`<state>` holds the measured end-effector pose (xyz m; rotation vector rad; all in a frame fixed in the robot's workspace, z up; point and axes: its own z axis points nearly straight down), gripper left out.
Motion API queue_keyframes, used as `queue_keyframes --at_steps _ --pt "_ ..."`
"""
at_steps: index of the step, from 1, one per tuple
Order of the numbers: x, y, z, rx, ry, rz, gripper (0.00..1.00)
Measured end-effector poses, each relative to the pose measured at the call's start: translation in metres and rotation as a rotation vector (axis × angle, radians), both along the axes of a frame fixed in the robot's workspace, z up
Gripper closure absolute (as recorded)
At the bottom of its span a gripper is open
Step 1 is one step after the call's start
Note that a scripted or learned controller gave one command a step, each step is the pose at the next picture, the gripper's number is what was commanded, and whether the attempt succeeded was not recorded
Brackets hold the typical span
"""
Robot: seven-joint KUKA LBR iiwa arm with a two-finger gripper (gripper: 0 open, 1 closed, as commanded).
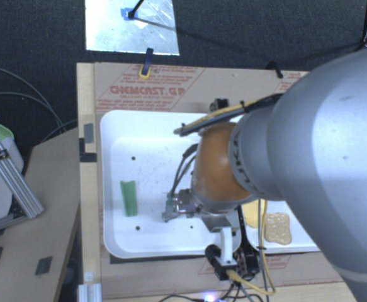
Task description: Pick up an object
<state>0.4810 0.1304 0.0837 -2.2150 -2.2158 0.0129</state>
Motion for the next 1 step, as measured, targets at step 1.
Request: queue_keyframes --at_steps 1 --pt "0.0568 0.0789 0.0013 0.004 -0.018 0.009 0.00"
